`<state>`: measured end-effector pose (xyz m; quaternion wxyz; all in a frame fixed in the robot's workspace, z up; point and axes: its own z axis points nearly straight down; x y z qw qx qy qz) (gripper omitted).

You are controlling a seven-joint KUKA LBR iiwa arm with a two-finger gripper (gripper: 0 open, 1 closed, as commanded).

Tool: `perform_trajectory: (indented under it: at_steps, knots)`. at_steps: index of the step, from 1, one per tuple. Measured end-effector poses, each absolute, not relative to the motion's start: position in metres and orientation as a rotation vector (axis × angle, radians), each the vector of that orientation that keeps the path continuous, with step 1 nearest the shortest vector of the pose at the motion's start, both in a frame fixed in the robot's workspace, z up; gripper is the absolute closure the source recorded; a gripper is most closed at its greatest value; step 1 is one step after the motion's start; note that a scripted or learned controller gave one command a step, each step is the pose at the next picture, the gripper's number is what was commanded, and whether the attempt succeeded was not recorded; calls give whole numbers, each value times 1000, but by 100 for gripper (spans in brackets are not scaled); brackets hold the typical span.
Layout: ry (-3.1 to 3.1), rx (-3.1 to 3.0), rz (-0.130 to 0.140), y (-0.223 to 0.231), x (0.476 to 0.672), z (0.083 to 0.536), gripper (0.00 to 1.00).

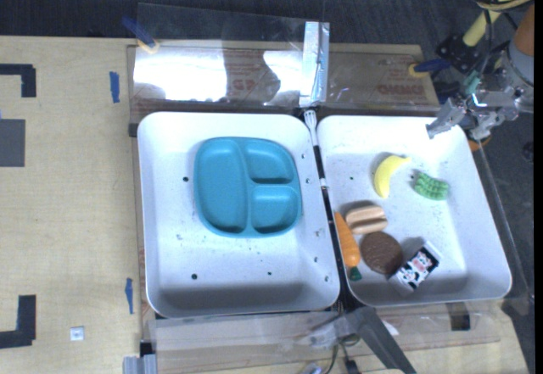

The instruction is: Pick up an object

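**Toys wait in the right bin while the claw sits by the corner**

On the left side of the tabletop [68,220] sits the left bin [161,270]. It is white and not deep. A blue tray [246,186] with three parts lies flat in the middle of it.

Just beside it, at 3 o'clock, is the right bin [475,228]. The two bins touch along one edge. All the toys to pick up are in this right bin.

An orange carrot [348,245] lies near the bin's left wall, at about 7 o'clock in the bin. Just to its right is a little sandwich [366,216]. A round brown cookie [382,253] sits right below the sandwich, at its 6 o'clock, and they look like they touch. A yellow banana [388,172] is at 12 o'clock from the sandwich, a bit apart from it. A small black and white box [417,268] lies tilted at 4 o'clock from the cookie, very close to it. A bumpy green toy [430,187] rests at 3 o'clock from the banana, near it but not touching.

The claw [467,114] is at the far right, over the bin's top right corner, at about 1 o'clock from the green toy. It is well apart from all the toys. I cannot tell how wide the claw is, because it is small and blurry here. Nothing can be seen in it.
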<state>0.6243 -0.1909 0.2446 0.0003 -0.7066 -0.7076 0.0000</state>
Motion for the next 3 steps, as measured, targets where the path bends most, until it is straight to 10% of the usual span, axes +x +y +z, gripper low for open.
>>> perform_trajectory:
  at_steps: [1,3]
  knots:
    - [-2363,-2076,0,-204,667,222,0]
    - [-2333,-2112,-3,-143,668,239,0]
